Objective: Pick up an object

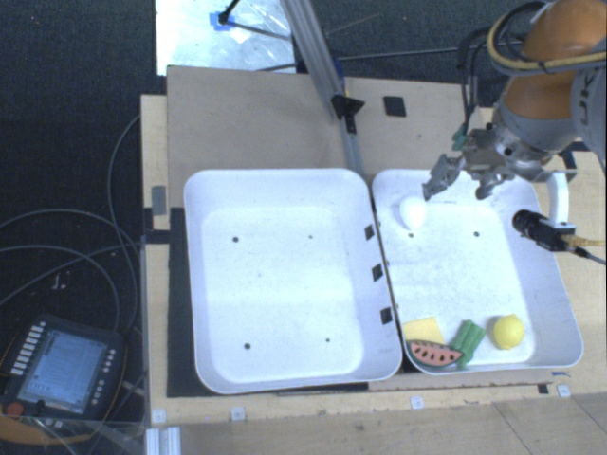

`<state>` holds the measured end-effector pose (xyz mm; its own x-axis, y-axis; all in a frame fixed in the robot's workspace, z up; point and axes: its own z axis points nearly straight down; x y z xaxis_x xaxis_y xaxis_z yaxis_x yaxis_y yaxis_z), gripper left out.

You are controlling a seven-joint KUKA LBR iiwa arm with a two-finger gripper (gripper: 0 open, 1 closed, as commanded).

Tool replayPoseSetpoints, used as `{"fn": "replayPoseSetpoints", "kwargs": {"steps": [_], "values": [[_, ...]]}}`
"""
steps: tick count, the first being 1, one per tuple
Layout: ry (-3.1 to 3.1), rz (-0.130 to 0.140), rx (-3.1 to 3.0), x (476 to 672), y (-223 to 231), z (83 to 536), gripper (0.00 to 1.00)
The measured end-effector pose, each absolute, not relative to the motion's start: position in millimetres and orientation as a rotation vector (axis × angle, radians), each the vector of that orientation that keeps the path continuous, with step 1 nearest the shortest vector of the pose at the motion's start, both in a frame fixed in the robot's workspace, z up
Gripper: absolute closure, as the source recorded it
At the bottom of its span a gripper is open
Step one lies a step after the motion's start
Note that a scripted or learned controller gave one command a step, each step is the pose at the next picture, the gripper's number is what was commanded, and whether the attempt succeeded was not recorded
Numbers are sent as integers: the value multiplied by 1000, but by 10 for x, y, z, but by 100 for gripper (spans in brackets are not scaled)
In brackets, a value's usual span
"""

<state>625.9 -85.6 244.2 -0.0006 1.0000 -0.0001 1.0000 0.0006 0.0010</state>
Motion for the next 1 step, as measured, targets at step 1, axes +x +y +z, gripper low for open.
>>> {"fn": "replayPoseSetpoints", "kwargs": {"steps": [1], "values": [[2209,6,2222,5667,-1553,3306,0]]}}
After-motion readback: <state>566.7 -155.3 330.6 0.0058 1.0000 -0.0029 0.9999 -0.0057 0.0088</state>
